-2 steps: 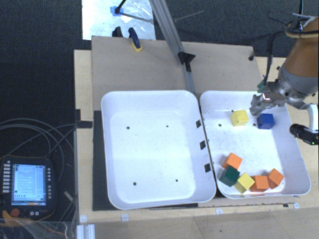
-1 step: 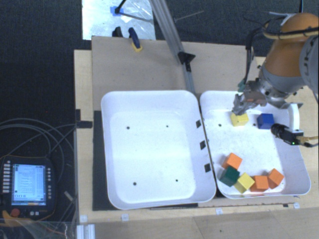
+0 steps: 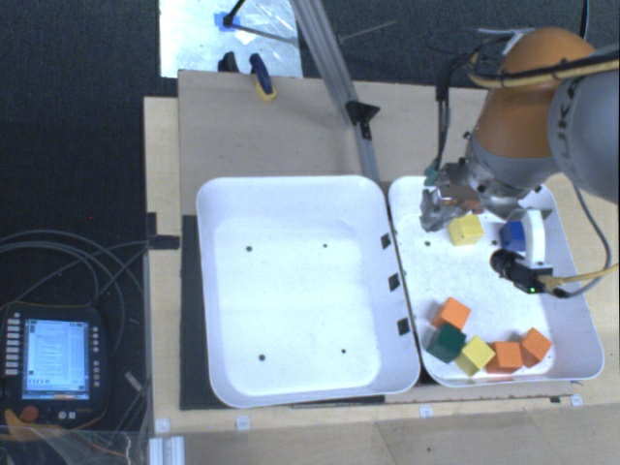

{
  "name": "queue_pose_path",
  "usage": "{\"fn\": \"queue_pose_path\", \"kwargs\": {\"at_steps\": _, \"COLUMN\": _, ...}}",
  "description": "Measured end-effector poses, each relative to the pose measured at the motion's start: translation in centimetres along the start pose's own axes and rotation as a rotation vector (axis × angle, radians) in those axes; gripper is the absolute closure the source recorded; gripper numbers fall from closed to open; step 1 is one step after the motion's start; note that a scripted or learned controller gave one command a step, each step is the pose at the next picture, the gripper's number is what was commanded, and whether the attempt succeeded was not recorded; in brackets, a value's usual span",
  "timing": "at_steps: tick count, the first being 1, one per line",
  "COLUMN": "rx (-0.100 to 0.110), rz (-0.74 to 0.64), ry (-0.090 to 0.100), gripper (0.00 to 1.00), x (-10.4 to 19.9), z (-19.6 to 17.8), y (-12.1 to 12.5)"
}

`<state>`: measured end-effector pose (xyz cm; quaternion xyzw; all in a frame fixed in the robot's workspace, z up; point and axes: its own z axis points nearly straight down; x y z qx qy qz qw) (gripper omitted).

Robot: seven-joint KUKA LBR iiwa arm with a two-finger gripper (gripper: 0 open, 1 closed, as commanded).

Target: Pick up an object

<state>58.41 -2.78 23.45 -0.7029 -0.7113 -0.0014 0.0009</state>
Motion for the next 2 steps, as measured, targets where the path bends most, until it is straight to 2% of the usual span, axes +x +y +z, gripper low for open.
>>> {"fn": "queue_pose_path", "kwargs": {"at_steps": 1, "rx": -0.001, "rz": 0.001, "ry": -0.001, "gripper": 1.0, "x": 4.8, "z": -1.2, "y": -1.4}}
{"fn": "queue_pose_path", "kwargs": {"at_steps": 2, "rx": 0.0, "rz": 0.001, "ry": -0.001, "gripper": 1.0, "x": 10.1, "z": -0.3, "y": -2.3}}
